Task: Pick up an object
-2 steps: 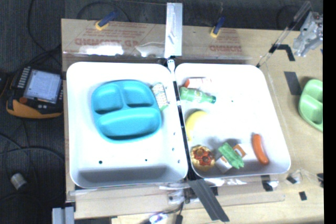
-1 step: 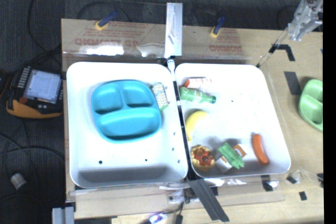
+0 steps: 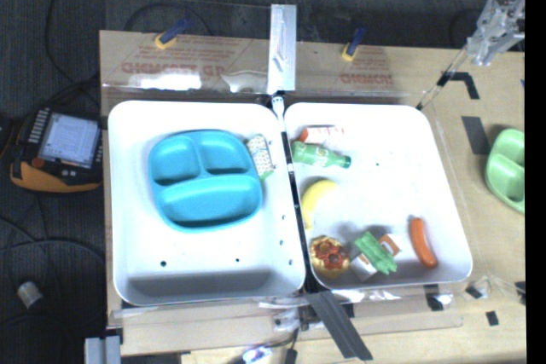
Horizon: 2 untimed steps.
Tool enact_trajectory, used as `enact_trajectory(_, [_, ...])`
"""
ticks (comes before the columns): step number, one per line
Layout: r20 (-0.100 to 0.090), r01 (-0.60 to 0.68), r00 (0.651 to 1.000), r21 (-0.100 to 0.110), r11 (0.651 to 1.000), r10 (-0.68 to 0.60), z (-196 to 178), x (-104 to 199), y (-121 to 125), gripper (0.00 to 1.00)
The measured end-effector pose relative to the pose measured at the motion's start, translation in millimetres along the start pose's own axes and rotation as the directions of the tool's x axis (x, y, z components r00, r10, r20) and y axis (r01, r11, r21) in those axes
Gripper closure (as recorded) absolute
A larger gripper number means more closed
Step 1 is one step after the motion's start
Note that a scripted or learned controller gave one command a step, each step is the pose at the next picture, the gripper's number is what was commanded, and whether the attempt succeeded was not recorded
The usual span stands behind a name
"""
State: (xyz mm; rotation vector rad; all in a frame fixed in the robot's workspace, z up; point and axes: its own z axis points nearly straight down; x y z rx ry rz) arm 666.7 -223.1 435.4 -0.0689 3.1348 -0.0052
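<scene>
The left bin (image 3: 128, 268) holds a blue tray (image 3: 205, 177). In the right bin (image 3: 444, 175), a banana (image 3: 314, 198) sits at nine o'clock, a green bottle (image 3: 319, 155) at eleven and a sausage (image 3: 422, 240) at four. The gripper (image 3: 497, 26) hangs beyond the bin's one o'clock corner; its grip cannot be told. The sausage, lying well apart from the rest, looks the cleanest pick: descend straight, fingers across its width.

Even overhead light, glare on the white bins (image 3: 128, 183), soft focus, faint shadows
</scene>
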Motion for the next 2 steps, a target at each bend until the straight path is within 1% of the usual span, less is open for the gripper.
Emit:
enact_trajectory(1, [-0.002, 0.050, 0.999, 0.000, 0.999, -0.050, 35, -3, 0, 1.00])
enact_trajectory(2, [0.001, 0.200, 0.980, -0.001, 0.980, -0.200, 0, -3, 1, 1.00])
